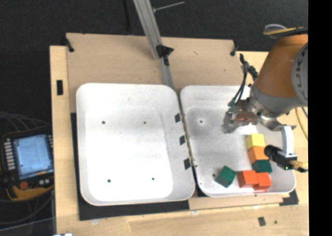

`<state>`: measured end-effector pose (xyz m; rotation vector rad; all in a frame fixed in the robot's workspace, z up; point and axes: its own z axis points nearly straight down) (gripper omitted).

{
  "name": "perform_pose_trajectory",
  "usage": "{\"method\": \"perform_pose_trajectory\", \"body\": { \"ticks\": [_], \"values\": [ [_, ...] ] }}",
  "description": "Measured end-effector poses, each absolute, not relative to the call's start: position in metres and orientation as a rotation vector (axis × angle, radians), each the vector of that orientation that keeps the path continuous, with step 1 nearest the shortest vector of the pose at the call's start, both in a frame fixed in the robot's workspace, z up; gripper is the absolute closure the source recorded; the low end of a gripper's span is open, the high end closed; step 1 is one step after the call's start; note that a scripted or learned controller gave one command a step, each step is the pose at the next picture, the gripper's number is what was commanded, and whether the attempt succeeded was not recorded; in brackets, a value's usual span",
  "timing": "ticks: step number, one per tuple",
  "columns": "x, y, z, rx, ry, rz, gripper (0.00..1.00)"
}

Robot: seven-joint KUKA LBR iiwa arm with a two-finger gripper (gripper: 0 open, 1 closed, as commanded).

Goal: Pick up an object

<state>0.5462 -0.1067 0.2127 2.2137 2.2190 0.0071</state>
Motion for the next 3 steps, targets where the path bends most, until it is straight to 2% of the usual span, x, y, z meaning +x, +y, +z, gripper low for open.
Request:
{"method": "perform_pose_trajectory", "body": {
  "ticks": [1,3],
  "values": [
    [0.547,-0.107,0.217,2.215,2.226,0.002,1.00],
    [0.591,0.000,0.221,2.212,2.230,0.005,1.00]
  ]
}}
